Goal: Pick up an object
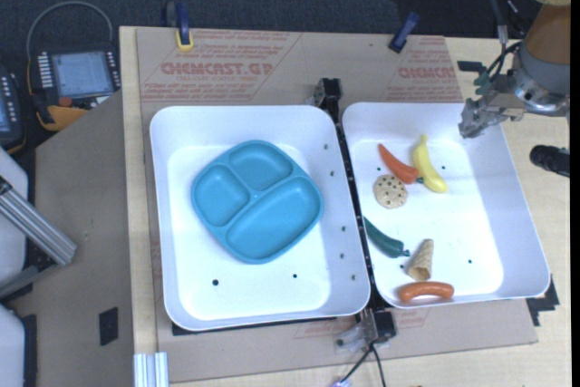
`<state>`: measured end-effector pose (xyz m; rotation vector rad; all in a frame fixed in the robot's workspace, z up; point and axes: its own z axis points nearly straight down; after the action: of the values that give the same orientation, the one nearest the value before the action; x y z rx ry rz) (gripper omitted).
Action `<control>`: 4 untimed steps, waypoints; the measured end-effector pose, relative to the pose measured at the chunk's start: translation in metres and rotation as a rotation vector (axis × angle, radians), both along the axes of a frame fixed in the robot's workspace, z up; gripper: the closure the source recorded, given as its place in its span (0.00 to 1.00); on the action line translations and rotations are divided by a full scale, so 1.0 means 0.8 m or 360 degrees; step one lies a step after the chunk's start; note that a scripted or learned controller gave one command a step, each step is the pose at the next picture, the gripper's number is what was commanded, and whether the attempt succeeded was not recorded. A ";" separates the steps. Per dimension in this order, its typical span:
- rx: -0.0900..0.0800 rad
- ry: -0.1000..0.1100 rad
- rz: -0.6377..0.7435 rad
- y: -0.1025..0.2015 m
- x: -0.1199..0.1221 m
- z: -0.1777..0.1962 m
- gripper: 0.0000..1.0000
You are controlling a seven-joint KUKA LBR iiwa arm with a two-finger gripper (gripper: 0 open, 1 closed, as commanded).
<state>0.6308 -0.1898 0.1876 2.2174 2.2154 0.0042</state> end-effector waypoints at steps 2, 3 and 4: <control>0.0000 -0.0001 0.0003 -0.005 0.003 0.110 1.00; 0.0007 0.0015 0.0007 0.058 -0.015 0.115 1.00; 0.0008 0.0015 0.0009 0.118 -0.038 0.118 1.00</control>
<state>0.6002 -0.0952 0.2823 2.2184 2.2287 -0.0006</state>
